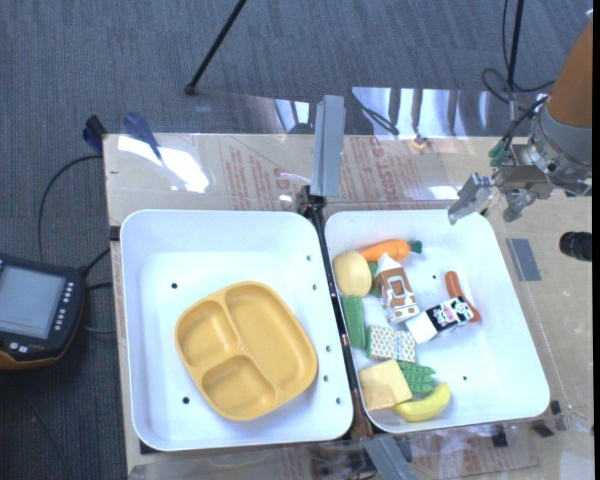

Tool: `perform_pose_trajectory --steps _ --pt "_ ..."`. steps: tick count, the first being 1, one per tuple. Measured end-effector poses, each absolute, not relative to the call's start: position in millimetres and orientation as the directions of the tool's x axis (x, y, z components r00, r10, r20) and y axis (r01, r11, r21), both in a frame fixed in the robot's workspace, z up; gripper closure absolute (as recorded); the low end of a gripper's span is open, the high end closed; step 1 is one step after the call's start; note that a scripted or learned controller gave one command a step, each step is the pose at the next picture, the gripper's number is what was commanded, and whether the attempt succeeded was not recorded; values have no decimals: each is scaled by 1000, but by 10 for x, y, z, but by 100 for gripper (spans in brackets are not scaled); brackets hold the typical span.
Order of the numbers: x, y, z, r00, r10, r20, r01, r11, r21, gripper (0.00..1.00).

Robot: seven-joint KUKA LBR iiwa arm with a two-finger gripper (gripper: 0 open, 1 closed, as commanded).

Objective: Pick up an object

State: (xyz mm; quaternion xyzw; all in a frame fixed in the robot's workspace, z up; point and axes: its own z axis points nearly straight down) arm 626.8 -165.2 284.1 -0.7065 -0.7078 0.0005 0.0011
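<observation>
From my feed, the hand (pixel 492 196) hangs over the far right corner of the right bin (pixel 515 298), above its rim, with nothing between its fingers; they look spread apart, one grey finger (pixel 469 197) jutting left and the other nearer the wrist. The objects sit bunched on the left half of that bin. I see an orange carrot (pixel 388 250) with a green top at the far end, a pale yellow potato-like lump (pixel 352 273) beside it, a small brown-and-white carton (pixel 394 290), a black-and-white cow-patterned box (pixel 451 315) touching a red sausage (pixel 456 288), a green strip (pixel 354 321), a checked packet (pixel 391 344), a yellow cheese wedge (pixel 384 383) and a banana (pixel 425 403) at the near edge. The left bin (pixel 150 268) holds a yellow divided plate (pixel 245 350).
</observation>
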Motion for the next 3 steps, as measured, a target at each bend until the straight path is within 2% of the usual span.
perform_pose_trajectory --steps 1,2,3 --pt "6417 -604 1790 -34 999 5 999 34 -15 0" --pt "6418 -893 1057 -204 979 3 979 204 -9 0" --pt "6315 -879 881 -304 953 1 953 304 -1 0"
